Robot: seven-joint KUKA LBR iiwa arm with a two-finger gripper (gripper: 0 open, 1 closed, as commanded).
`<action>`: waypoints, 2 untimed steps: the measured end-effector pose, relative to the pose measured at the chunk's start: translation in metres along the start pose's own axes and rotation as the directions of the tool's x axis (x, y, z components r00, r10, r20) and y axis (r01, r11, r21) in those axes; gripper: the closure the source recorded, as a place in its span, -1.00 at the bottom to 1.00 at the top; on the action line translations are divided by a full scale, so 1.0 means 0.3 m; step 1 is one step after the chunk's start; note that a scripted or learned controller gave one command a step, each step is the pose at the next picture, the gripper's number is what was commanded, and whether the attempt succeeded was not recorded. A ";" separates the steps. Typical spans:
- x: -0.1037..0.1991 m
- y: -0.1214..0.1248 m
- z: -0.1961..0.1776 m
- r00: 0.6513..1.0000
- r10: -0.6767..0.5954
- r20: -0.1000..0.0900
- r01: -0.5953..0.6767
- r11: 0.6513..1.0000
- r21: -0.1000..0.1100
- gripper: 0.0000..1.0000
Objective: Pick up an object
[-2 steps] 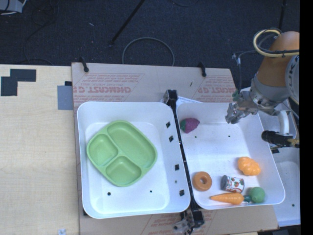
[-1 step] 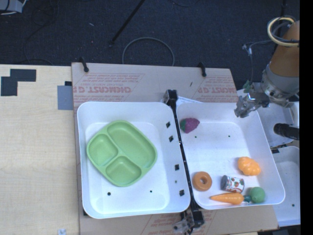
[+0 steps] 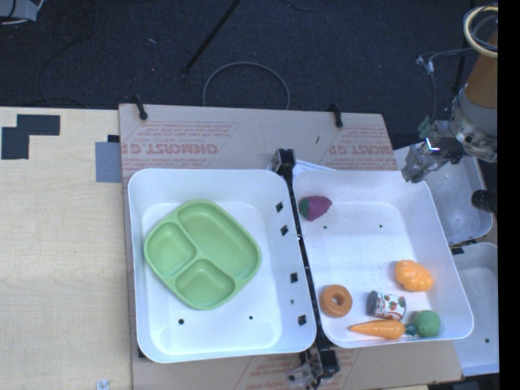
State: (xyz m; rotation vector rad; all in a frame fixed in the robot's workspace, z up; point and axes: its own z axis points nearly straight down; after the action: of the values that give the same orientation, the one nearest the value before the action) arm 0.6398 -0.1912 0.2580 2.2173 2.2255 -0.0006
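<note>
**My gripper sits off the upper right corner of the right bin**

I reach in from the right side of the frame, my orange band [image 3: 481, 75] near the upper right edge. My gripper [image 3: 420, 163] hangs just beyond the upper right corner of the right bin [image 3: 370, 214], over the bench rather than over the bin floor. I cannot tell whether my fingers are apart or together; they are small and blurred here, and I see nothing between them.

The things I could pick lie in the right bin. A purple and green vegetable [image 3: 314, 207] rests near its upper left corner, close to the divider between the 2 bins. An orange fruit [image 3: 414, 275] lies toward the right wall. Along the lower part sit a brown doughnut [image 3: 335, 300], a small can [image 3: 386, 304] on its side just right of it, a carrot [image 3: 378, 328] lying flat below the can, and a green ball [image 3: 427, 323] at the carrot's right end.

The left bin [image 3: 154, 323] holds a green divided plate [image 3: 201, 253] with 3 compartments, tilted in the frame.
</note>
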 end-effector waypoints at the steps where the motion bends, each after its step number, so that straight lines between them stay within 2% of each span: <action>1: 0.164 -0.019 0.055 1.000 -0.001 -0.004 0.001 1.000 0.008 1.00; 2: 0.357 -0.023 0.072 1.000 -0.001 -0.004 0.001 1.000 0.008 1.00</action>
State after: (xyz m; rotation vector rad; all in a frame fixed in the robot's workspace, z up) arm 0.6324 -0.0840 0.2363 2.2216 2.2329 -0.0052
